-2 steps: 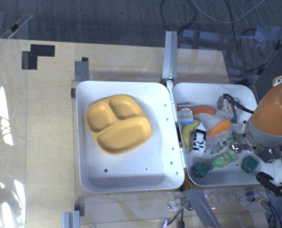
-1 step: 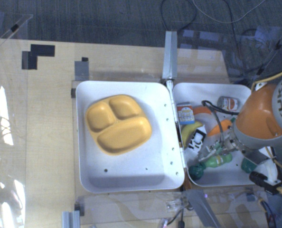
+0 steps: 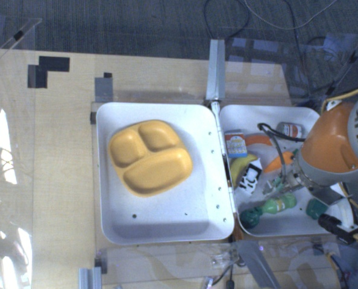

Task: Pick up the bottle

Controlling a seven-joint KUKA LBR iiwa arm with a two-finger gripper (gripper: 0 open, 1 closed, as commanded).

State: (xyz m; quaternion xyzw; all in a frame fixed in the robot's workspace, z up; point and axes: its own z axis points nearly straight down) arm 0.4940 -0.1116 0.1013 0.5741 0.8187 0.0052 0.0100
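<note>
At the near edge of the right bin (image 3: pixel 269 229) the green bottle (image 3: pixel 267 209) lies on its side, free and easy to reach from above. Just beyond it the tool (image 3: pixel 279 181) hangs low over the clutter, probably lining up for the bottle; whether it is apart or together I cannot tell. Farther left, the yellow divided tray (image 3: pixel 150 156) rests in the left bin (image 3: pixel 161 221), away from the work.

Grey arm (image 3: pixel 342 143), orange band, reaching from right
</note>
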